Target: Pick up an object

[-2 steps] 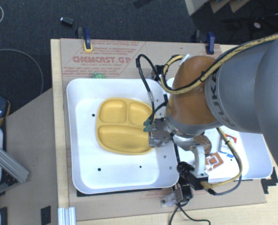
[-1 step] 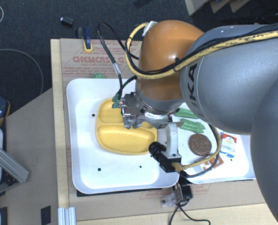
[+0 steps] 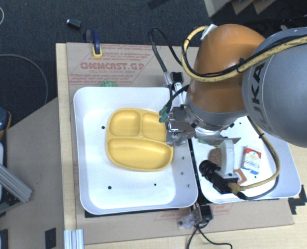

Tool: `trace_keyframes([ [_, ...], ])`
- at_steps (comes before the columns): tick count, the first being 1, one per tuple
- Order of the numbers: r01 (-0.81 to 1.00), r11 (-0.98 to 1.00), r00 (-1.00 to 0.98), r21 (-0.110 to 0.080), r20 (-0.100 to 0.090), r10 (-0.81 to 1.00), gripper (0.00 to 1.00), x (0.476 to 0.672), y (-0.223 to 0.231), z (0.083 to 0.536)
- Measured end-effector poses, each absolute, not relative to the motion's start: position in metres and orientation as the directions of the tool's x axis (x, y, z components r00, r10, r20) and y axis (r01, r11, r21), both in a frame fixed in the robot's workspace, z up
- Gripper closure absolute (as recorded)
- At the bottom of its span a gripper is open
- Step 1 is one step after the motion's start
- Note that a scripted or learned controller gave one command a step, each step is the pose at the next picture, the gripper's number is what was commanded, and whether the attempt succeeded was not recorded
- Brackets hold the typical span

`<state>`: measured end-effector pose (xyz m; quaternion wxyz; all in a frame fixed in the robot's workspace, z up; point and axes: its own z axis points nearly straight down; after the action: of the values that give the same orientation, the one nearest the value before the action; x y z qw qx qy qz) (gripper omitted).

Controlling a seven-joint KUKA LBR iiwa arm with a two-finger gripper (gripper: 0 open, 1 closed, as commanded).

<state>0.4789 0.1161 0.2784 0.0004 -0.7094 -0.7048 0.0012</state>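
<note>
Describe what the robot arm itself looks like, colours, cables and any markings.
The arm is bulky grey metal with a rounded orange band above the wrist, and black lettering on the grey shell. Black and yellow cables loop around the orange section, and another yellow-and-black cable trails beneath.

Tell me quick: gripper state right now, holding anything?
Gripper: cannot be told; it sits at the right edge of the yellow divided plate in the left bin, hidden under the wrist.
</note>
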Motion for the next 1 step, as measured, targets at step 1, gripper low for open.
trace_keyframes([
  [1,1.000,-0.004,0.004,0.015,0.002,1.000,1.00,0.4809,0.0731,0.3984],
])
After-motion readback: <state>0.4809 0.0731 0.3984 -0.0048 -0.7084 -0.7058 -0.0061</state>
